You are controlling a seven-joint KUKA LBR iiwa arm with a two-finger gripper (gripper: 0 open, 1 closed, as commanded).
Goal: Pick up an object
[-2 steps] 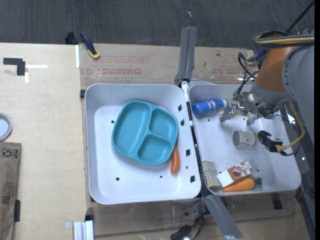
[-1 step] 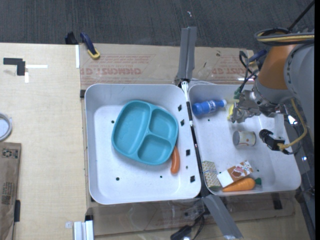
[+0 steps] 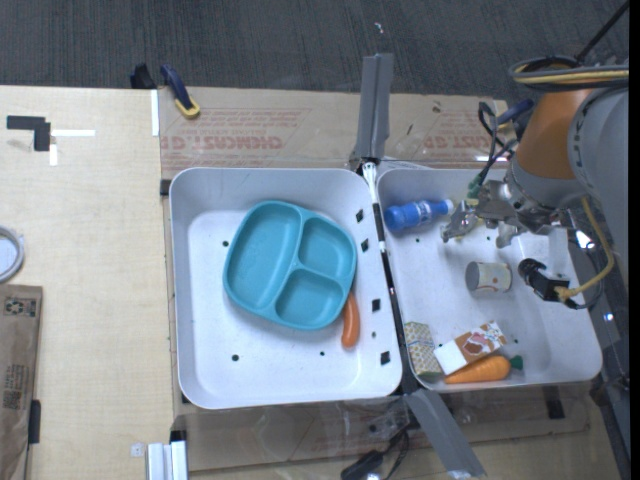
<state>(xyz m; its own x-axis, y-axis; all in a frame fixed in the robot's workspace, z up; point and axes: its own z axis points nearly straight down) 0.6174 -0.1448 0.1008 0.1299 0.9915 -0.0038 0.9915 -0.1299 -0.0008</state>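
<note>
While the pincer [image 3: 481, 224] hangs spread, gripping nothing, right bin [image 3: 560, 373] holds bottle [image 3: 415, 213] — cup [image 3: 488, 277].

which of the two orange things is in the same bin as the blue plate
The small orange sausage, lying against the blue plate in the left bin; the carrot lies in the right bin.
</note>
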